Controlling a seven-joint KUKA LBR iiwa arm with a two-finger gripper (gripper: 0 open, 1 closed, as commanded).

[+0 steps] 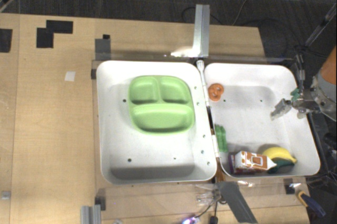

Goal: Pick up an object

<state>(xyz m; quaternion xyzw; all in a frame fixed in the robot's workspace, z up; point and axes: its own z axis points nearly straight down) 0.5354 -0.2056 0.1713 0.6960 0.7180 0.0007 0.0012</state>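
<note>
The gripper (280,108) hangs over the right bin (253,80) with nothing visibly grasped, its grasp state unclear, well apart from the banana (279,153) and carton (251,161) crowded in the near corner, where a descent risks glancing off.

Two shallow white plastic bins (105,112) on the bench, side by side. Left bin: one light-green three-compartment plastic tray (160,103). Right bin: four items confirmed. One small orange round object (215,91) at 10 o'clock; one narrow green object (221,138) at 8 o'clock; one brown-and-white printed carton (250,162) and one yellow banana (279,154) at 6 o'clock. Possibly a fifth, dark item beneath the banana; view unclear.
</note>
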